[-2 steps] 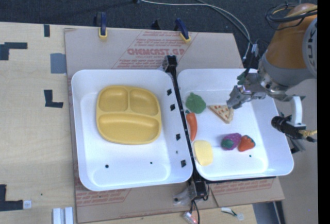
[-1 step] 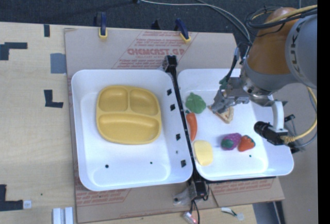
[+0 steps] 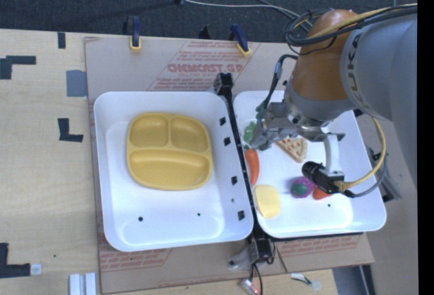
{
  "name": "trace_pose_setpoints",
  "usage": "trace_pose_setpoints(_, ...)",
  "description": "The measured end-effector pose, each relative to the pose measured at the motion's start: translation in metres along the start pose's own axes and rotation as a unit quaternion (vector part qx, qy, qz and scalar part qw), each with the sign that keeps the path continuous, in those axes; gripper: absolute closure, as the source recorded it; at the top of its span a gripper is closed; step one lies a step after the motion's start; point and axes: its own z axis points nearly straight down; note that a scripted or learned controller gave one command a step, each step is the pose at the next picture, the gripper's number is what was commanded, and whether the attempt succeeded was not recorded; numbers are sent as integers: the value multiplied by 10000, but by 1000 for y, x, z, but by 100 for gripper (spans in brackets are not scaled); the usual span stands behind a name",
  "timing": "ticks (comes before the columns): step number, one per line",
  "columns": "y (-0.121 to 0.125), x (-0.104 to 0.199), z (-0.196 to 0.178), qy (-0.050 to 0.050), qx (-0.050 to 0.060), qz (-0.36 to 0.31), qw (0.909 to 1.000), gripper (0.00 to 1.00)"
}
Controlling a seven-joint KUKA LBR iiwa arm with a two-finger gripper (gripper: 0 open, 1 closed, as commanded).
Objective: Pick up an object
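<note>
My gripper (image 3: 263, 132) hangs low over the left part of the right bin (image 3: 359, 219), under the arm's orange band. Just below it lies an orange carrot (image 3: 252, 165), next to the bin's left wall. A green piece (image 3: 250, 131) shows beside the gripper on its left. A waffle-patterned wedge (image 3: 293, 148) lies to its right. Nearer the front are a yellow lemon-like piece (image 3: 267, 201), a purple object (image 3: 301, 187) and a small red piece (image 3: 320, 194).
The left bin (image 3: 115, 219) holds a yellow divided plate (image 3: 168, 151). A black divider (image 3: 234, 144) runs between the bins. A black cable fitting (image 3: 322, 176) hangs from the arm over the right bin. Blue clamps (image 3: 239, 39) hold the cardboard base at the back.
</note>
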Motion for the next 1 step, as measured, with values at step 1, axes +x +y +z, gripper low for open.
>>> trace_pose_setpoints(1,-4,61,3,-1,-1,-4,10000,100)
